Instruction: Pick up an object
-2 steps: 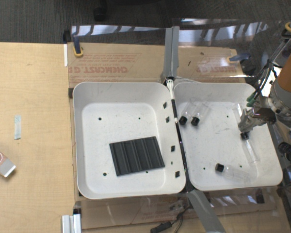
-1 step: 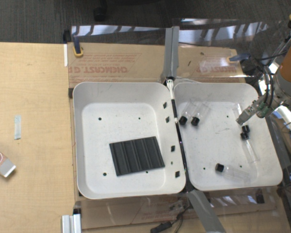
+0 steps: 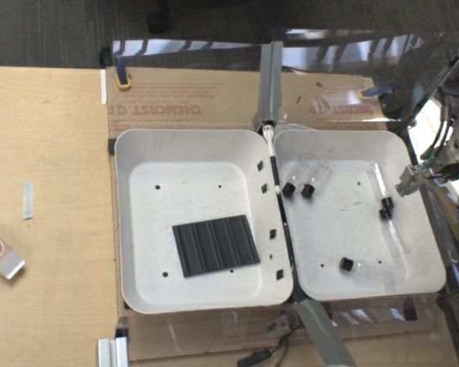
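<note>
Capped tube (image 3: 385, 205) lies just left of gripper (image 3: 410, 183).

Outside the bins, a small reddish-and-white packet (image 3: 1, 255) lies near the left edge of the tan bench top (image 3: 46, 144), with a pale grey strip (image 3: 27, 201) above it. Brown cardboard (image 3: 183, 105) with mirrored red lettering lies behind both bins, beside dark carpet (image 3: 214, 10)

Bench (image 3: 46, 128): tan top.
Left bin (image 3: 138, 281): on it.
Right bin (image 3: 421, 274): touching the left bin's right side.
Cardboard sheet (image 3: 183, 102): behind the left bin.
</note>
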Action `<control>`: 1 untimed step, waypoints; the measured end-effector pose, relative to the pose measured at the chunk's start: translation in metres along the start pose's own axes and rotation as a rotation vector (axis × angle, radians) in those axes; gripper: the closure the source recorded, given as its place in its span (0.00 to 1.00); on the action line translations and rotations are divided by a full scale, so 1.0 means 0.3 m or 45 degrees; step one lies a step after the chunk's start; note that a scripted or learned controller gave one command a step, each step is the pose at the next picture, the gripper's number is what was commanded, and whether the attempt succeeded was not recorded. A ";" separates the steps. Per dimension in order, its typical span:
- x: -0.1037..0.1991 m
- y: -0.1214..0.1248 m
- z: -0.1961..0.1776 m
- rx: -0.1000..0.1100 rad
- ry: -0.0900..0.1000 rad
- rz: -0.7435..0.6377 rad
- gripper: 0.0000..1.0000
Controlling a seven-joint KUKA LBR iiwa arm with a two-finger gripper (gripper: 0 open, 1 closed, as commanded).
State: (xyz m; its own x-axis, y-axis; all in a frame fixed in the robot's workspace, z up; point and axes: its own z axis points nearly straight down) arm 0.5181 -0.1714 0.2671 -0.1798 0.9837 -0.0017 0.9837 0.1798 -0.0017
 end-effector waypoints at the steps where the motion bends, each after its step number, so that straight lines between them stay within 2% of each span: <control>1: -0.050 -0.005 -0.021 -0.003 -0.001 -0.481 1.00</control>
State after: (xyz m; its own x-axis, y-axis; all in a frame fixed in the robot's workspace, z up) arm 0.5195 -0.1863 0.2734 -0.5303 0.8478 -0.0019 0.8478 0.5303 -0.0002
